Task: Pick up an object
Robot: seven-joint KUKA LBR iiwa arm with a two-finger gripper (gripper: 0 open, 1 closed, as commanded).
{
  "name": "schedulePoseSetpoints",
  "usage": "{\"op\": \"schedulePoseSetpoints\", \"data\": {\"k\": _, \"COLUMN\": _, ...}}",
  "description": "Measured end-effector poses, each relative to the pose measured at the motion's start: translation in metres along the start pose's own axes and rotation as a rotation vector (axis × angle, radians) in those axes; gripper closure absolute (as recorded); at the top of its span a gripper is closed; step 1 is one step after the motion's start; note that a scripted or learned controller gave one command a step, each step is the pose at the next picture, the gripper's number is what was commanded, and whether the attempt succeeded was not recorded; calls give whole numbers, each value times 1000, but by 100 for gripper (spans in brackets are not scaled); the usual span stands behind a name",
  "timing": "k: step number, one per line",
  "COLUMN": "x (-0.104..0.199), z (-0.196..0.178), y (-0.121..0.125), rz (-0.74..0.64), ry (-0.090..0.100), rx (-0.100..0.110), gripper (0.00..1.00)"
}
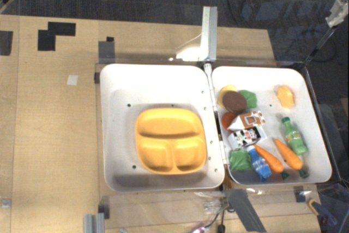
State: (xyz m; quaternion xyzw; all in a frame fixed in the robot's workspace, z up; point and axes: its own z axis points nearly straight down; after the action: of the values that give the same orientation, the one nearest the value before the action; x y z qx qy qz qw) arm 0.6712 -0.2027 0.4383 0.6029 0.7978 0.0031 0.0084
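State of the pincer cannot be told. Candidate item: small green plastic bottle point(294, 137), lying in the right-hand white bin point(322, 172) on the side the arm reaches in from, just beside an orange toy carrot point(288, 154). Judged light, rigid, smooth and liable to roll. Recommend gripping across the body at mid-length.

A yellow plastic divided tray point(170, 139) lay in the middle of the left white bin point(117, 117), and the right white bin point(313, 117) stood just beside it, holding everything else. At that bin's far left a round brown disc point(234, 100) rested against a green leafy toy point(249, 97), with a small orange-yellow block point(285, 96) apart at the far right. Nearer lay a small printed carton point(246, 128), a green plastic bottle point(293, 136) to its right, and along the near side two orange toy carrots point(279, 156) beside a blue bottle point(259, 163).
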Motion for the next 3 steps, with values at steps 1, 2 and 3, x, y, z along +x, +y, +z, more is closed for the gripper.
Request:
{"op": "schedulePoseSetpoints", "data": {"k": 1, "x": 1, "z": -14, "y": 2, "rz": -3, "ry": -4, "rx": -8, "gripper": 100}}
{"op": "schedulePoseSetpoints", "data": {"k": 2, "x": 1, "z": -14, "y": 2, "rz": -3, "ry": -4, "rx": -8, "gripper": 0}}
{"op": "schedulePoseSetpoints", "data": {"k": 3, "x": 35, "z": 1, "y": 9, "rz": -157, "ry": 6, "rx": 8, "gripper": 0}}
